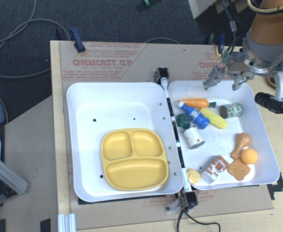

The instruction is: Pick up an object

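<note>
Now we see the gripper [225, 80] at the upper right of the frame, fingers spread apart and holding nothing, above the right bin [266, 144]. Below it, the carrot [196, 102] lies inside.

A wooden bench [107, 62] with red lettering printed across its top carries two shallow white bins side by side, their inner rims touching down the middle. The left bin [83, 105] takes up more of the board than the right bin [262, 129], which sits slightly skewed, its near corner reaching the board's edge. A black clamp [161, 74] sits at the far end of the seam between them, and another clamp [188, 198] at the near end. A blue clip [77, 38] grips the board's far left edge.
</note>
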{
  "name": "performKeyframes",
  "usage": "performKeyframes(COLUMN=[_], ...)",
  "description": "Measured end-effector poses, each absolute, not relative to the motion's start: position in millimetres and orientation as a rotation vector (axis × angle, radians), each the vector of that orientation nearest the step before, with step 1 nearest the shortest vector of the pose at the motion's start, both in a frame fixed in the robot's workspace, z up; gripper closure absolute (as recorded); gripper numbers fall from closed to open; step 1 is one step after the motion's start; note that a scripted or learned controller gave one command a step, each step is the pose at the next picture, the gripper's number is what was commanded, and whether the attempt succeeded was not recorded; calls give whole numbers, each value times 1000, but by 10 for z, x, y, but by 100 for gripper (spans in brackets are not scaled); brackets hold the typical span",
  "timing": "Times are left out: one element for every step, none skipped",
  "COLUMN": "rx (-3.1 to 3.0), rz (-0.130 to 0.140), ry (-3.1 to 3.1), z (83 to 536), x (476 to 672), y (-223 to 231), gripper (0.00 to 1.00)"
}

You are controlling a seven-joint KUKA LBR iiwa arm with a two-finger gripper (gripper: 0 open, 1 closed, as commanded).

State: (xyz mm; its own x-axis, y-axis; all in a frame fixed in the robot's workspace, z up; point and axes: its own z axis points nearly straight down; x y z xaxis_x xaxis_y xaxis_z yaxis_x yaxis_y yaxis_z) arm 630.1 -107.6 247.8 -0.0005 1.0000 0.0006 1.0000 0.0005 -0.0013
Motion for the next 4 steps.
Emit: performKeyframes(rx=[-2216, -2225, -2228, -2197], rz=[11, -15, -31, 90], ry=[-2213, -2236, -2238, -2163], z=[1351, 1071, 953, 789], x=[6147, 6120, 6007, 6473], y=[-1038, -1434, -1847, -1338], gripper=[0, 0, 0, 0])
